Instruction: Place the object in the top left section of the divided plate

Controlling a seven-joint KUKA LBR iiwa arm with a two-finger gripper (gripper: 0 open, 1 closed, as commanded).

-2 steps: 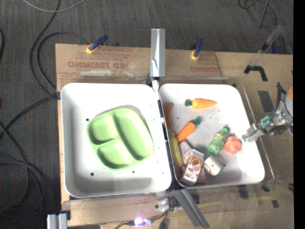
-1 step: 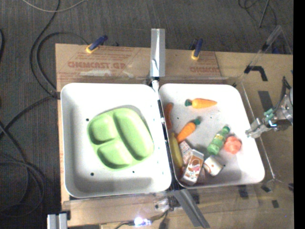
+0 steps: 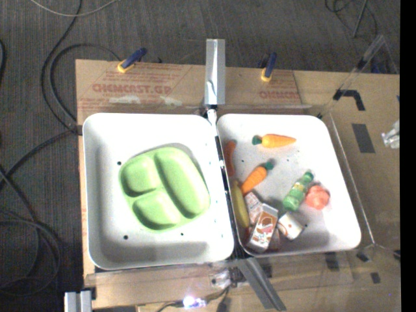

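While green divided plate (image 3: 164, 188) is lying in left bin (image 3: 97, 239), we are seeing carrots, cartons in right bin (image 3: 331, 142); jaws' state: cannot tell.

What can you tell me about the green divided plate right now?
The divided plate is light green, looks like matte plastic, with a rounded outline and three sections: two smaller ones on its left, one long one on its right, split by raised ridges. It lies flat and turned at a slant, near the middle of the left bin, resting on the bin's floor. No section holds anything.
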